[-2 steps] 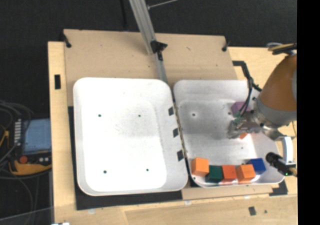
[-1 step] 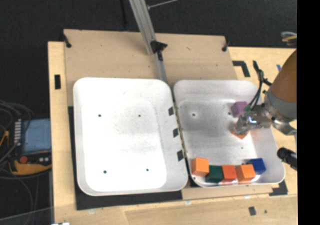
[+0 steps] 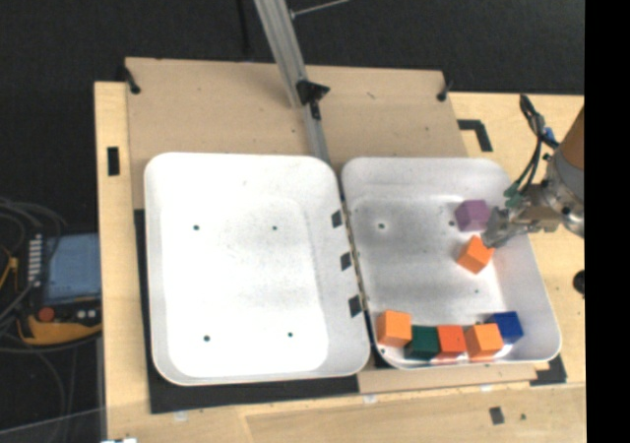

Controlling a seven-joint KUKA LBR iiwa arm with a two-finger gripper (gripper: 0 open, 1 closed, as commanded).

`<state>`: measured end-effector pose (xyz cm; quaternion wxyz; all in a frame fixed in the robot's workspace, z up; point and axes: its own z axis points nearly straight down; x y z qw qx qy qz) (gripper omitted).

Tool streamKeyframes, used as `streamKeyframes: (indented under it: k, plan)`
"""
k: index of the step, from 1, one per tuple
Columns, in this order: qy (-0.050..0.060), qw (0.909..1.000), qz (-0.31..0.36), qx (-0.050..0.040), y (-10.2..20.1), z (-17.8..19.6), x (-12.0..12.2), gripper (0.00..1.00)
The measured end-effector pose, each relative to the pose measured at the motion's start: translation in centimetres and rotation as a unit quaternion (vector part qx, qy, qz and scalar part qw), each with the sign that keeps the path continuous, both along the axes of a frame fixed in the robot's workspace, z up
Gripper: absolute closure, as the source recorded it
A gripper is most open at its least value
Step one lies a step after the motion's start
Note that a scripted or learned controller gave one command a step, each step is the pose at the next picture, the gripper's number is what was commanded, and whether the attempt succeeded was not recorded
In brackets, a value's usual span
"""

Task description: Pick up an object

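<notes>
My gripper (image 3: 495, 231) reaches in from the right over the right bin (image 3: 413, 180), near its right wall. A tilted orange block (image 3: 474, 256) lies just below and left of the gripper tip, close to it or touching it. A purple block (image 3: 472, 214) sits just left of the gripper. Whether anything is held cannot be made out.
Along the right bin's front wall stands a row of blocks: orange (image 3: 396, 327), green (image 3: 424, 342), orange (image 3: 452, 339), orange (image 3: 483, 340) and blue (image 3: 506, 325). The left bin (image 3: 241, 264) lies beside it. A grey metal rail (image 3: 281, 32) slants in from the top.
</notes>
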<state>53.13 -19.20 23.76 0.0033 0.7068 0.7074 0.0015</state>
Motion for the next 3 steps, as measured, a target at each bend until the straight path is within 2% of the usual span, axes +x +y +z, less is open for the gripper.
streamKeyframes:
  k: [1,3]
  plan:
    - [0.001,1.0,0.001,0.0005,-0.1,3.0,0.1,1.0]
    - [0.003,1.0,0.002,0.0009,8.4,1.3,3.5,1.0]
